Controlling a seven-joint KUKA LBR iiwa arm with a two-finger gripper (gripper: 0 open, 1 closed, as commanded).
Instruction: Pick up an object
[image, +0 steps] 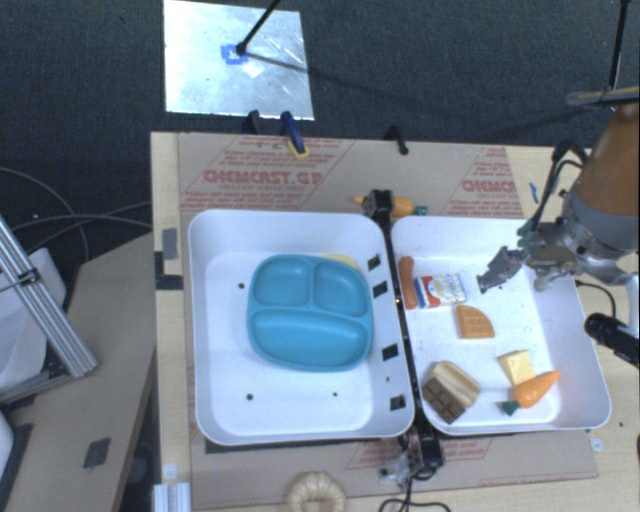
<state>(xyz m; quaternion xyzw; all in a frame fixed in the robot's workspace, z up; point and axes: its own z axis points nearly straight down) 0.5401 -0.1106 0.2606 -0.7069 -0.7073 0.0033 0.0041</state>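
The right bin (580, 330) holds several toy foods. A red sausage (406, 282) lies by its left wall, with a white packet with red and blue print (440, 290) beside it. Below them is an orange wedge (474, 322). Further forward are a yellow cheese block (516, 366), an orange carrot (533, 389) and a brown loaf piece (450, 390). My gripper (521, 274) hangs over the upper middle of this bin, right of the packet. Its fingers are spread open with nothing between them.
A blue divided plate (308, 310) fills the middle of the left bin (215, 300), with a yellow item (344, 261) peeking out behind it. A black divider with clips (392, 300) runs between the bins. A small orange object (400, 207) lies behind the bins.
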